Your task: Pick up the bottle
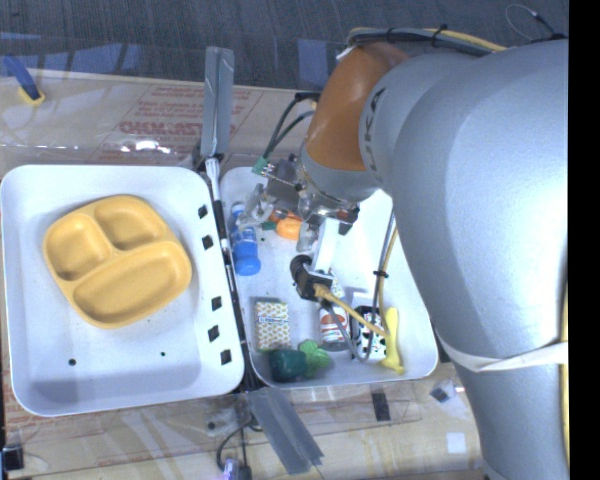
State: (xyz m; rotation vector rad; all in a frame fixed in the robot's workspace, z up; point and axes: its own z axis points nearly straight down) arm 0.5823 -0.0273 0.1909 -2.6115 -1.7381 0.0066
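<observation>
Right bin [412, 320], near end: green soft item [298, 360] against the near wall. Just far of it is a speckled sponge-like pad [271, 323]. To its right stands a small container with a red label [332, 329], then a yellow banana-shaped toy [391, 339] by the right wall.

Blue bottle [245, 250]: lying on the floor of the right bin, close along its left wall, about mid-length, long axis running near-to-far. A small orange item [287, 228] sits just right of its far end.

Gripper [292, 211]: low over the far half of the right bin, just right of the bottle's far end and above the orange item. Cannot tell whether it is released or clenched. Nothing seen grasped.

Left bin [40, 368]: yellow divided plate [117, 259] in its far half, well apart from the bottle.
</observation>
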